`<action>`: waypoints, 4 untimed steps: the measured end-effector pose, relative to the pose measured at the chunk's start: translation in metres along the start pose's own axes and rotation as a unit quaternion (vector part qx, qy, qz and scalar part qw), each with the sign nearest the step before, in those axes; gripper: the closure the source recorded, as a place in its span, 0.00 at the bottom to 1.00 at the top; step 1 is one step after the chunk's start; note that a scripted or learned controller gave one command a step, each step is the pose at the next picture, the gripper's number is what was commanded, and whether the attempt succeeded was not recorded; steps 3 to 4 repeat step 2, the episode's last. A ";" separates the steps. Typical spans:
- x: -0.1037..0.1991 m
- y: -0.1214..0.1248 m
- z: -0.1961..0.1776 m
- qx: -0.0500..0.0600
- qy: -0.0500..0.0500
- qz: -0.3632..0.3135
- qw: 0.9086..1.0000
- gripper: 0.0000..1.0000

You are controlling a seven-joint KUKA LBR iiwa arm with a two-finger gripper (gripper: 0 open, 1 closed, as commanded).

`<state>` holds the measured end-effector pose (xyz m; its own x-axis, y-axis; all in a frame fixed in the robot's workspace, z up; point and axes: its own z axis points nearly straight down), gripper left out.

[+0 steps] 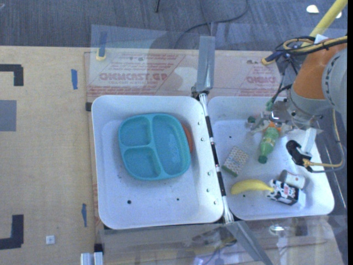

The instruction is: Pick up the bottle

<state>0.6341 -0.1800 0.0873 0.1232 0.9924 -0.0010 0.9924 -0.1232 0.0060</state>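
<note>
- The green bottle (268,142) lies in the right bin (320,203), long way up-and-down, cap pointing toward the bottom.
- The gripper (271,121) grips the bottle's top end.

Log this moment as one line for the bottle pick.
arm: over right bin | gripper: at top of green bottle | grasp: unconfirmed | bottle: lying in bin | nearby: banana | left bin: teal divided plate
</note>
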 end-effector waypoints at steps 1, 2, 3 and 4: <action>0.001 0.002 -0.012 -0.003 0.000 -0.001 1.000 1.00; 0.028 -0.052 -0.170 0.003 0.000 0.060 0.998 1.00; 0.028 -0.052 -0.170 0.003 0.000 0.060 0.998 1.00; 0.028 -0.052 -0.170 0.003 0.000 0.060 0.998 1.00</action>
